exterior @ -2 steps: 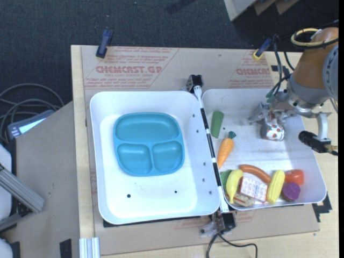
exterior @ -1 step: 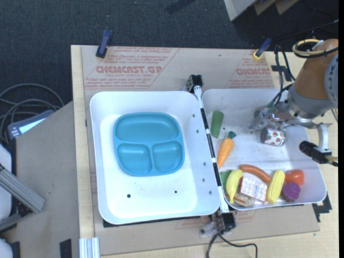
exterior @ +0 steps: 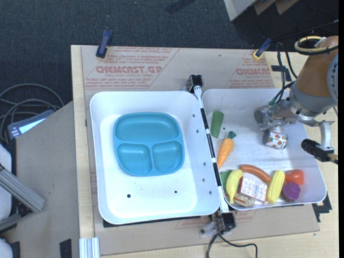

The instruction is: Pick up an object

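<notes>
Cardboard covers the surface [exterior: 161, 63] under two bins. My end effector [exterior: 273, 123] hangs at right, its state I cannot tell; the cup [exterior: 276, 140] lies just below it, tipped sideways.

We see tray [exterior: 148, 144] in left bin [exterior: 102, 160]; carrot [exterior: 224, 150], can [exterior: 276, 140], toy food heap [exterior: 263, 184] in right bin [exterior: 244, 98].

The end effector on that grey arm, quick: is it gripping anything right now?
End effector: it cannot be told; it sits just above a small white patterned cup.
</notes>
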Action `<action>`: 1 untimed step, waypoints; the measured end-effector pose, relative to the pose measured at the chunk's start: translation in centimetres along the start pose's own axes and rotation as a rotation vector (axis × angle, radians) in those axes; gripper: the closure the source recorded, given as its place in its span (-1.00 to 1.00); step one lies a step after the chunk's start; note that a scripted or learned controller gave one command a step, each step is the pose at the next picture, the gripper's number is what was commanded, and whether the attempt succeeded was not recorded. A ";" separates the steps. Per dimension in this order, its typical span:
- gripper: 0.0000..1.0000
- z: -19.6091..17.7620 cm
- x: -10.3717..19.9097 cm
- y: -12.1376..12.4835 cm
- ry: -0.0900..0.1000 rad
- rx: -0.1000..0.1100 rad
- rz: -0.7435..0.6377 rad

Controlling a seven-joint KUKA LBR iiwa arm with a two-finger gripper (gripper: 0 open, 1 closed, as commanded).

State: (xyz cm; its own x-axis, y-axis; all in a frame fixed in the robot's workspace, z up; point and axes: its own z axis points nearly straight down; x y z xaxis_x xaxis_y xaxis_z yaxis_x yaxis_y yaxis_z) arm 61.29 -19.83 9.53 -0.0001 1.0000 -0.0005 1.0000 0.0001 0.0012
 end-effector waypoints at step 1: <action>1.00 -1.4 4.6 -6.8 0.002 0.003 0.000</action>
State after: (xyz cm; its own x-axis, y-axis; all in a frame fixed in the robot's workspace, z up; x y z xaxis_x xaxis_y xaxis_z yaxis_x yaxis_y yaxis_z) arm 54.48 -15.24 10.95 -0.0002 1.0000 0.0011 1.0000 0.0002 -0.0014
